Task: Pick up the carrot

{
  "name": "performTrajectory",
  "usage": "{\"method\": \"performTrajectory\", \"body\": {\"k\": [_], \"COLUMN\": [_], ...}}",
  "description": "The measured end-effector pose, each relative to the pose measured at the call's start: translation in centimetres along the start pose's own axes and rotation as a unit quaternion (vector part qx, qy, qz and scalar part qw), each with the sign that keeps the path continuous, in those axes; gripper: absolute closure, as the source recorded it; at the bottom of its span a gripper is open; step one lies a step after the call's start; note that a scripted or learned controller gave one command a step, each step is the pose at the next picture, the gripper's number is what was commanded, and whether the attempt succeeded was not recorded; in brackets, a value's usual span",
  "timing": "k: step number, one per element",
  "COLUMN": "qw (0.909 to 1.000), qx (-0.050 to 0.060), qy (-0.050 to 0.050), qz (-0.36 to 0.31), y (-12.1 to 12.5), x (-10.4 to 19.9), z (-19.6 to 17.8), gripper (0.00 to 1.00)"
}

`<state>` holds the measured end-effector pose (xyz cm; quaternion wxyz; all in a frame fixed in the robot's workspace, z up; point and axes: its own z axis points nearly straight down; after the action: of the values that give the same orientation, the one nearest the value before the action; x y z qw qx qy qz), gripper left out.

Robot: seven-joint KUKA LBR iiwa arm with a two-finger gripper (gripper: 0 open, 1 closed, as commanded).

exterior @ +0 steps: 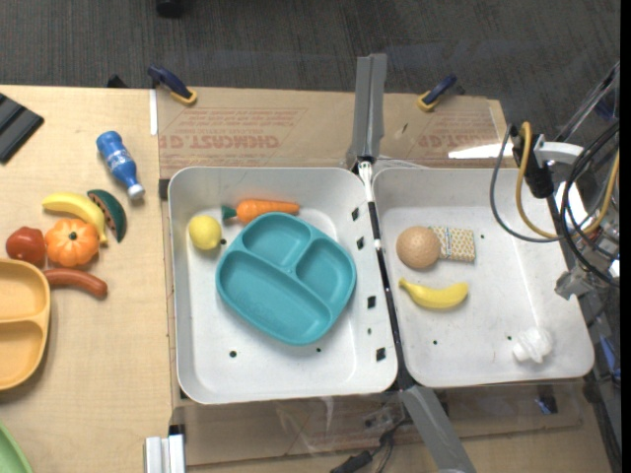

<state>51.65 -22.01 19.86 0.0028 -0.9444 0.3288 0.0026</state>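
Observation:
The carrot [264,208], orange with a green stub at its left end, lies on its side at the back of the left bin [197,353]. It rests just beyond the far rim of a teal divided plate [286,277]. A yellow lemon [204,233] sits a little to the carrot's left and nearer the front. Nothing covers the carrot.
The right bin [483,348] holds a brown round fruit [418,247], a speckled cracker [456,244], a banana [435,294] and a small white lump [532,346]. Cables and arm hardware [582,235] hang at the right edge. Toy foods and a blue bottle [119,164] lie on the table to the left.

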Motion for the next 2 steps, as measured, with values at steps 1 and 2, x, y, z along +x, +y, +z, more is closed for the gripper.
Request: {"method": "performTrajectory", "body": {"k": [1, 2], "qw": [0.9793, 0.9829], "qx": [0.000, 0.002], "qy": [0.001, 0.003], "qz": [-0.202, -0.184], "y": [0.9, 1.7], "x": [-3.1, -2.1], "z": [4.1, -10.3], "gripper": [1.00, 1.00]}}
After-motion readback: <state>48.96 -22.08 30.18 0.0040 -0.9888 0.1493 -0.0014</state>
